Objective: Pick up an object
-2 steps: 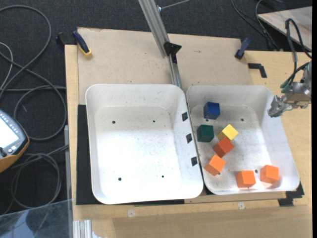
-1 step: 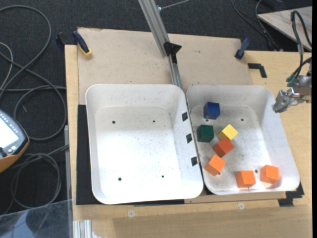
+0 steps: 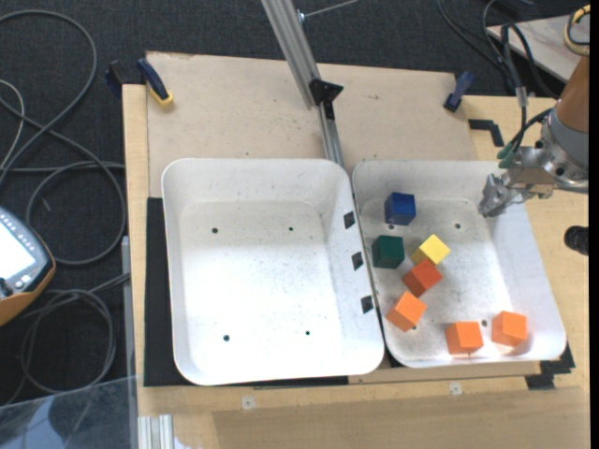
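The right bin (image 3: 524, 251) holds several blocks: a blue cube (image 3: 400, 208), a dark green cube (image 3: 388, 251), a yellow cube (image 3: 433, 249), a red-orange cube (image 3: 422, 276) and three orange cubes (image 3: 406, 311), (image 3: 463, 337), (image 3: 509, 328). My gripper (image 3: 493, 202) hangs over the right bin's upper right part, well to the right of the blue cube. Nothing shows between its tips, and none of the blocks touches it.
The left bin (image 3: 187, 251) lies beside the right one. A slanted metal pole (image 3: 298, 50) rises from the bench behind the bins. Blue clamps (image 3: 154, 80), (image 3: 458, 90) sit at the board's far corners. Cables lie on the floor at left.
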{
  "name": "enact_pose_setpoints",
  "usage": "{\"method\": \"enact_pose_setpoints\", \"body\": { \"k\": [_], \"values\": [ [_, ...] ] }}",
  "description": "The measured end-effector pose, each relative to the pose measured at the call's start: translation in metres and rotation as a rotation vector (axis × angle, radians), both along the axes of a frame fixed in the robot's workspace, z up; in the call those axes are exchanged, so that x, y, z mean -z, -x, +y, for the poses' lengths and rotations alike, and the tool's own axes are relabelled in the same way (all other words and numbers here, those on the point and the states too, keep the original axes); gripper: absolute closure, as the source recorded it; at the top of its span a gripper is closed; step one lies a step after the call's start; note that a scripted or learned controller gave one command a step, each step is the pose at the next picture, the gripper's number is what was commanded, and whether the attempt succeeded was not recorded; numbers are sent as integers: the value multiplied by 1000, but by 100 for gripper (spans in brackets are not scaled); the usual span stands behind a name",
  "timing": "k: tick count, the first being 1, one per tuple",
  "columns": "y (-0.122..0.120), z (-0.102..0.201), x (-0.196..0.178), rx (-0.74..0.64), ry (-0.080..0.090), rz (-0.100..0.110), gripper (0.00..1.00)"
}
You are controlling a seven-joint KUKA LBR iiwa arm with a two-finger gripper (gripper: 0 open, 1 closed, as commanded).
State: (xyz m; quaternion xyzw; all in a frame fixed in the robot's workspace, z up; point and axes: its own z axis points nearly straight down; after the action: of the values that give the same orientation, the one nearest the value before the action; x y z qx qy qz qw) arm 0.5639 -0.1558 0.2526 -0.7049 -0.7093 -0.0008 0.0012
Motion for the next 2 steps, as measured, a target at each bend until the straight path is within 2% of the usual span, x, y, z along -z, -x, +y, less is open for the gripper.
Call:
{"method": "enact_pose_setpoints", "body": {
  "k": [2],
  "values": [
    [7,113,19,0,-1,2,100]
  ]
}}
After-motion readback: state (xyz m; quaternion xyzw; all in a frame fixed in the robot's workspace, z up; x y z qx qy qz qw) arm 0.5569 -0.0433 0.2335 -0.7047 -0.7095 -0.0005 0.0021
